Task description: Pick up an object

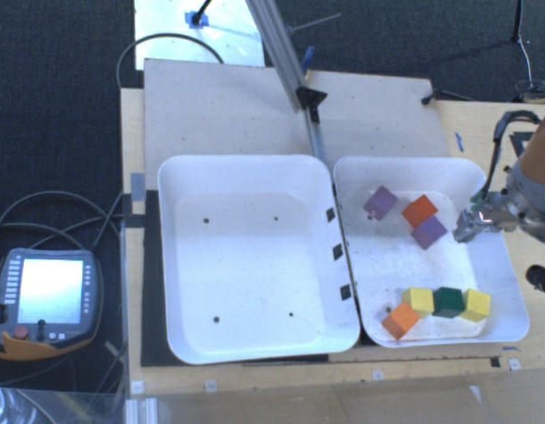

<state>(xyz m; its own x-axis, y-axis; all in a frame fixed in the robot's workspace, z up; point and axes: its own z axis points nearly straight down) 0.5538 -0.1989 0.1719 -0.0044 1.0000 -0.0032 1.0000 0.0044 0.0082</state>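
**Arm poised at bin's edge, blocks crowded within reach**

A grey robot arm [535, 179] enters from the right of the frame, its tool [473, 223] sitting low over the right edge of the right bin [502, 263], just beside a purple block [429, 232]. Whether the tool is spread wide, drawn narrow or gripping anything cannot be told from this angle; nothing is visibly caught in it.

The candidates lie in two clusters. Toward the bin's upper middle, an orange block [420, 209] touches that purple block, with a second purple block [380, 202] near them. Along the lower wall, a yellow block [420, 299], a green block [449, 301] and another yellow block [476, 304] sit in a tight row, with an orange block [400, 321] at the lower left of the row. The left bin [246, 175] adjoins on the tabletop [378, 104].

The risks appear to be these: closing on the nearest purple block could catch its orange neighbour too, or nudge both aside; a descent this close to the rim might strike the wall; and the packed row leaves little room to slip between pieces.
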